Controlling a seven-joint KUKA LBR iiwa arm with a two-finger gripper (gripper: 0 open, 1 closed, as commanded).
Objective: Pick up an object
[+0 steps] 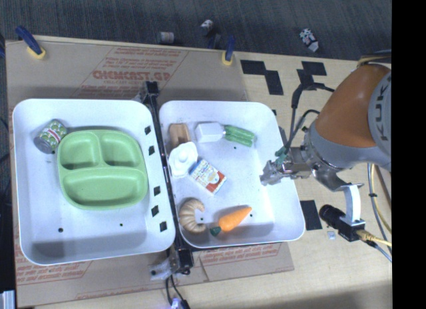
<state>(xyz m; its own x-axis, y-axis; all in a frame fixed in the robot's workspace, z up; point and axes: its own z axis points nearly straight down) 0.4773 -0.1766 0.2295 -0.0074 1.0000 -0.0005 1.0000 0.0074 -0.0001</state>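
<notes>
The right bin point(266, 118) holds several objects. A green cucumber-like piece point(238, 135) lies beside a white block point(208, 131) at the back. A brown piece point(177, 133) and a white cup-like item point(182, 159) sit by the left wall. A small printed carton point(208, 176) is in the middle. A tan ring-shaped pastry point(192, 213) and an orange carrot point(233, 219) lie at the front. My gripper point(271, 171) hangs over the bin's right side, to the right of the carton and apart from every object. Nothing shows in its grasp.
The left bin point(26, 234) holds a green divided plate point(102, 168) and a small can point(51, 134) at its back left corner. A black divider point(154, 154) runs between the bins. Clamps and small loose bits lie beyond the cardboard bench.
</notes>
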